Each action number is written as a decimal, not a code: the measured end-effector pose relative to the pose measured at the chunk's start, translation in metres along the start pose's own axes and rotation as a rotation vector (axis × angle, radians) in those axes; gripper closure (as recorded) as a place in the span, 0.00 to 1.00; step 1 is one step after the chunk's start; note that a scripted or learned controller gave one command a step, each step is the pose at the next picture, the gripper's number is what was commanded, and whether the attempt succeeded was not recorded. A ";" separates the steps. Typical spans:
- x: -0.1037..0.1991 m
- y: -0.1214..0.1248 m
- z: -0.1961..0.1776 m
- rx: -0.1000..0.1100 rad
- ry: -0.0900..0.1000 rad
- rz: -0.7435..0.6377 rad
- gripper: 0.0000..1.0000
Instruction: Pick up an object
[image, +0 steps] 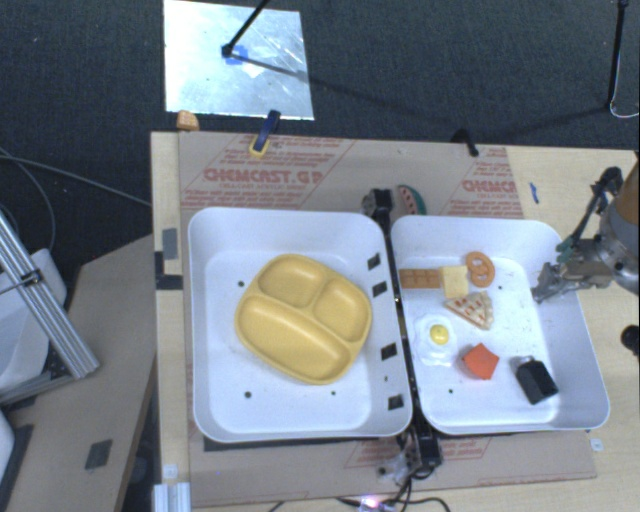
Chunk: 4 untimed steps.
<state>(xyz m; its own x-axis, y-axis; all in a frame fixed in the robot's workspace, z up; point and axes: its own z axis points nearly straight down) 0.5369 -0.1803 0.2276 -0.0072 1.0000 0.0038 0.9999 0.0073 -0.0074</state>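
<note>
The right white bin (566, 335) holds several small toy items. A brown pretzel ring (480, 267) lies beside a yellow cheese square (456, 281) and a tan wafer (420, 278). Below them are a waffle wedge (472, 309), a fried egg (437, 335), an orange-red block (481, 362) and a black block (536, 380). My gripper (548, 286) comes in from the right and hangs over the bin's right part, apart from every item, with the waffle wedge the nearest to its left. Nothing shows in its grasp.
The left white bin (215, 300) holds a yellow divided plate (303, 317). Black clips (381, 289) line the seam between the bins. Both bins rest on cardboard (300, 170). A metal sheet (240, 60) lies on the floor at the back.
</note>
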 end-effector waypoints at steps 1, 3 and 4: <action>-0.011 -0.051 -0.052 -0.014 -0.007 0.008 1.00; 0.020 -0.041 0.128 -0.021 -0.010 0.004 1.00; 0.056 -0.047 0.064 -0.015 -0.004 0.000 1.00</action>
<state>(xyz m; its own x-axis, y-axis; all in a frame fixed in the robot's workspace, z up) 0.4887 -0.1243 0.1644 -0.0074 1.0000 -0.0001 0.9999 0.0074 0.0078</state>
